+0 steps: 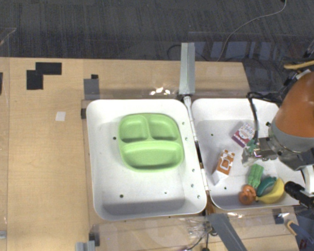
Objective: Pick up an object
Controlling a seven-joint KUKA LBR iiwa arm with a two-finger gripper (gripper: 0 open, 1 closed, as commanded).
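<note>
The pick looks barely begun. The gripper (pixel 253 154) sits low inside the right bin (pixel 218 107), reaching in from the right under the arm's orange band (pixel 303 107), and nothing shows between its fingers; whether they stand apart or closed I cannot tell, since the wrist covers most of them from this slant.

All the candidates lie in that bin. A small purple-and-white packet (pixel 243 133) rests near the middle, just above the gripper. An orange-and-white carton (pixel 225 162) lies to the gripper's left, close but apart from it. A green ridged item (pixel 255 174), perhaps a toy vegetable, lies directly beneath the gripper tip and seems the likeliest target. Below that cluster a small orange fruit-like piece (pixel 247 195) and a yellow banana-shaped toy (pixel 272 192) with a teal piece touching it, near the bin's front wall.

The left bin (pixel 104 150) carries a green divided tray (pixel 150 140), untouched.

Left to do: closing on something, then lifting it clear.
</note>
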